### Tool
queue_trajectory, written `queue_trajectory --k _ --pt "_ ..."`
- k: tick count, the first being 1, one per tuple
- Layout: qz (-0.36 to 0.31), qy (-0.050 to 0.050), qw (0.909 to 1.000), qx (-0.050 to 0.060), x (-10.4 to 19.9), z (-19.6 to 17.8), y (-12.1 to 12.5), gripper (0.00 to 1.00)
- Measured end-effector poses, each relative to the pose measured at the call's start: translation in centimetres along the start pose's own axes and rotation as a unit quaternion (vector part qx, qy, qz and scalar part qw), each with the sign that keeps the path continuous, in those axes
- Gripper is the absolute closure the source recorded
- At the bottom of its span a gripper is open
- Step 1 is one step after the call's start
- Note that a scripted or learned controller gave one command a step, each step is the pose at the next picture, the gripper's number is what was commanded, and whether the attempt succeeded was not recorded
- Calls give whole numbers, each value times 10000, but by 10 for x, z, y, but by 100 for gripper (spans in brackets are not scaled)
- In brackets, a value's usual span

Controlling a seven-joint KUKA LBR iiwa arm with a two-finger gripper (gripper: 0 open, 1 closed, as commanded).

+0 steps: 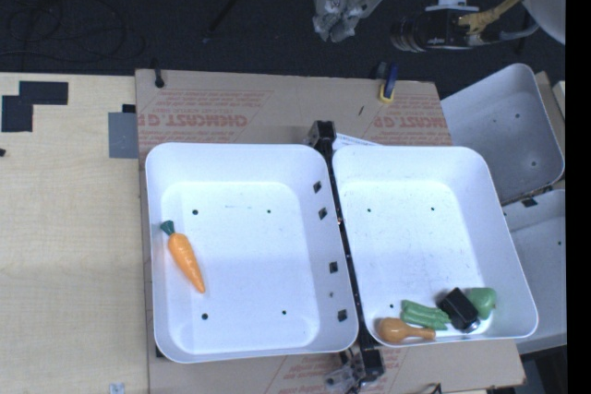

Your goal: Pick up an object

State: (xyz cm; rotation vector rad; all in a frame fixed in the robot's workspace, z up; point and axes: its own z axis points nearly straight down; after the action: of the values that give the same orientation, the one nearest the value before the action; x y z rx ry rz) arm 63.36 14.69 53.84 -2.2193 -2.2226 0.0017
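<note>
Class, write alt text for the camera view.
Two white bins sit side by side: the left bin holds a toy carrot, the right bin a cluster of small toys in its near corner. The gripper hangs beyond them.

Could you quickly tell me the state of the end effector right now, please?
End effector: raised above the bench behind the bins, nothing between its fingers; open or shut cannot be told.

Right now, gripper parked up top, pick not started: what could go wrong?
1. The right bin's items are clustered in its near corner: the black block touches the green pieces and sits by the orange gourd, so a grasp may catch two or jam against the wall.
2. The carrot lies near the left bin's wall, leaving little finger clearance.
3. The gripper is far from both bins.
</note>
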Motion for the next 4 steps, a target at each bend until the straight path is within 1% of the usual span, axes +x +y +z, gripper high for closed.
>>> queue_trajectory --k 1,4 --pt "-17 -8 10000 12 2 2 11 100" --pt "4 -4 10000 11 49 2 11 100"
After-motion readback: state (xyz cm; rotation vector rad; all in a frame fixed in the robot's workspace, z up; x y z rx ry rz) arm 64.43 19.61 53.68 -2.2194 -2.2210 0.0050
